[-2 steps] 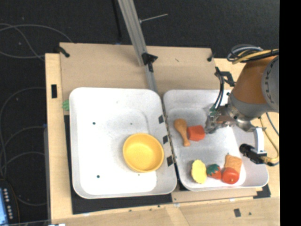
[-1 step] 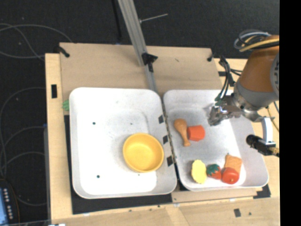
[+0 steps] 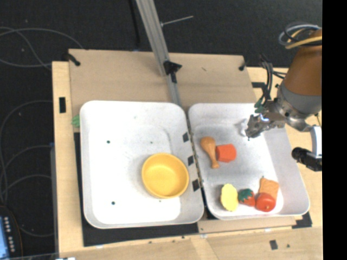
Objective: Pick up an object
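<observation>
In the right bin (image 3: 217,118) lie a tan drumstick-shaped toy (image 3: 209,149) and an orange-red block (image 3: 226,153) touching it at mid-left. Near the bin's front edge sit a yellow lemon-like toy (image 3: 229,197), a small green piece (image 3: 246,193), a red tomato-like toy (image 3: 265,201) and an orange carrot-like piece (image 3: 268,186). My gripper (image 3: 254,129) hangs over the bin's upper right part, to the right of and above the block, with nothing visible between its fingers.
A yellow bowl (image 3: 165,175) rests in the left bin (image 3: 119,129) near its front right. A grey metal pole (image 3: 154,28) slants across the back of the bench. Cables trail on the dark floor at the left.
</observation>
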{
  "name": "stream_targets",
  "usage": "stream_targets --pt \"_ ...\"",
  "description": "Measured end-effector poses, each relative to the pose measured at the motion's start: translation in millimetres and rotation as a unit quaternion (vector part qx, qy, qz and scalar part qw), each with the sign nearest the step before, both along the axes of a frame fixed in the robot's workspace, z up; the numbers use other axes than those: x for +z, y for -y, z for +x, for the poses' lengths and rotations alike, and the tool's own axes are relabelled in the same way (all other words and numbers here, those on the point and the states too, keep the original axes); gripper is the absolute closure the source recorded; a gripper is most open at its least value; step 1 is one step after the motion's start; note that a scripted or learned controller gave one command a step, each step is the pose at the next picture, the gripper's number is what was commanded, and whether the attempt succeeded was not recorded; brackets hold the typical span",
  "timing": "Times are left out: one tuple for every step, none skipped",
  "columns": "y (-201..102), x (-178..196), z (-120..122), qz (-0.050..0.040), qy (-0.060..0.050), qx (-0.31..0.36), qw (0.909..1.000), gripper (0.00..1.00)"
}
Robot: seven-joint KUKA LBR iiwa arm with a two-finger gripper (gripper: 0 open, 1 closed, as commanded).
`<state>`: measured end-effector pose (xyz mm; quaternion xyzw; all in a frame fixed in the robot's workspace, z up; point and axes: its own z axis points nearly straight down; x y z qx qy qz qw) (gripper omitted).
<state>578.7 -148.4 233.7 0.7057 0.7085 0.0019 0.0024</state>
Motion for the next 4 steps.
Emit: stream_targets --pt "-44 8 12 0.001 -0.002 0.002 1.0 1.0" --pt "-93 0 32 0.0005 -0.002 0.002 1.0 1.0" --pt "-155 4 41 0.0013 -0.002 0.002 1.0 1.0" --pt "-211 15 51 0.0016 -0.002 0.002 1.0 1.0"
